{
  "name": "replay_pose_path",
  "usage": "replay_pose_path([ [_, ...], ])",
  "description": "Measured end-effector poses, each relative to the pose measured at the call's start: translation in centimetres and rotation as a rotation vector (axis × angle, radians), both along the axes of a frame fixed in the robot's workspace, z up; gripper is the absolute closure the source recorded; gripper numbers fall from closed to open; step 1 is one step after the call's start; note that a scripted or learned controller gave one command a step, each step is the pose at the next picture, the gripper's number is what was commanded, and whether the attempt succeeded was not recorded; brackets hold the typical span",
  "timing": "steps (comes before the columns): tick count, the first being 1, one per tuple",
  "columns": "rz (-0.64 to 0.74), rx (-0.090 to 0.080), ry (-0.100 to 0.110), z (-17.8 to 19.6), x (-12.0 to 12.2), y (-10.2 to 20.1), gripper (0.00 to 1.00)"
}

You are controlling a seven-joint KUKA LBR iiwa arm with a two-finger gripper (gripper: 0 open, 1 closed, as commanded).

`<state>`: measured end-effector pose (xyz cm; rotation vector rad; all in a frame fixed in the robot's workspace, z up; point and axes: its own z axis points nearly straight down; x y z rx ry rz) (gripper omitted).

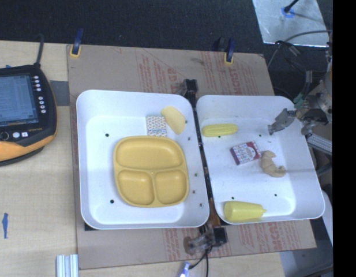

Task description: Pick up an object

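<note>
My gripper hangs over the back right part of the right bin, open, with nothing between its fingers. In that bin lie a long yellow piece at the back left, a red and white packet in the middle, a beige curled piece just right of the packet, and a yellow lump at the front edge. The beige piece lies a short way in front of the gripper, apart from it.
The left bin holds a yellow divided plate, a small patterned card and a pale yellow piece. A control tablet lies on the bench at far left. Clamps hold the cardboard base.
</note>
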<state>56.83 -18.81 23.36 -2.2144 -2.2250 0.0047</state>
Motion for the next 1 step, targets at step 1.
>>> replay_pose_path([
  [1,0.002,0.000,0.003,-8.02,4.54,6.02,0.00],
])
